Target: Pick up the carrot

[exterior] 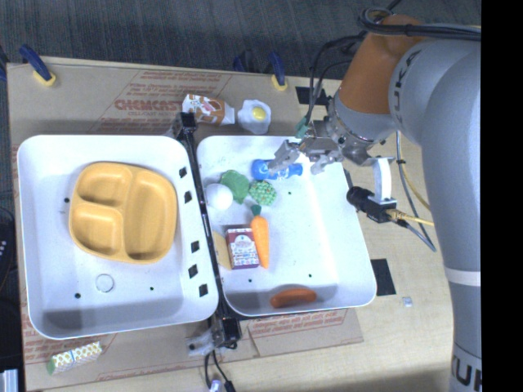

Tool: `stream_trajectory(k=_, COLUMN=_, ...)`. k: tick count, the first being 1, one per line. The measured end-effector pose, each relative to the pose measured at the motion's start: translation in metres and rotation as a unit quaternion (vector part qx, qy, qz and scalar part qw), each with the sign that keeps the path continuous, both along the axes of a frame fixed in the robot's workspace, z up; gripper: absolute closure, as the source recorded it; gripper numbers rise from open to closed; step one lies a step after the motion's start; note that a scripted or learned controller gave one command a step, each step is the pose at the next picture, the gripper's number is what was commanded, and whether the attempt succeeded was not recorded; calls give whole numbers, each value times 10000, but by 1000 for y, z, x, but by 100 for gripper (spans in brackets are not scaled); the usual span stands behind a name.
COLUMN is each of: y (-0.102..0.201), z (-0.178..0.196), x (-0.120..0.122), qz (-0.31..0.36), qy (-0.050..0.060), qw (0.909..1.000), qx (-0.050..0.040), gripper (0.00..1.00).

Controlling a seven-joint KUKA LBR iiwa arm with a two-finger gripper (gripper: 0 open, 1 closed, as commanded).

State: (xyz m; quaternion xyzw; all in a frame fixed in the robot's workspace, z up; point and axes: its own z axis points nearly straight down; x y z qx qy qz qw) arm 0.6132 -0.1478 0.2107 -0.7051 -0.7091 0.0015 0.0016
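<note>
The jaws (288, 158) sit at upper centre of the right bin (347, 243), directly over a blue object (263, 170); their opening cannot be determined. A green object (236, 184), a textured green ball (262, 193) and a white ball (218, 196) lie between them and the carrot (261, 241). The carrot, orange with a green top, lies lengthwise mid-bin, touching a red box (242, 247).

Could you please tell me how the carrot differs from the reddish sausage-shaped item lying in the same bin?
The carrot is bright orange and tapered with a green top; the sausage is darker reddish-orange and rounded at both ends. The carrot lies lengthwise up the bin beside a small brown box; the sausage lies crosswise by the near wall. Both rest flat in the right bin, away from the gripper.
</note>
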Motion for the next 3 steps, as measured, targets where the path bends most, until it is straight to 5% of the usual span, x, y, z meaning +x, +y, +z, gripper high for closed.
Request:
stream_trajectory(k=1, y=21, z=-120, x=-56, qz=-867, qy=3, qw=9962, qx=1, gripper=0)
stream_trajectory(k=2, y=21, z=-110, x=-56, qz=-845, qy=15, qw=9964, qx=2, gripper=100)
stream_trajectory(k=3, y=69, z=-19, x=-81, qz=-1953, qy=4, qw=9807, qx=-4, gripper=100)
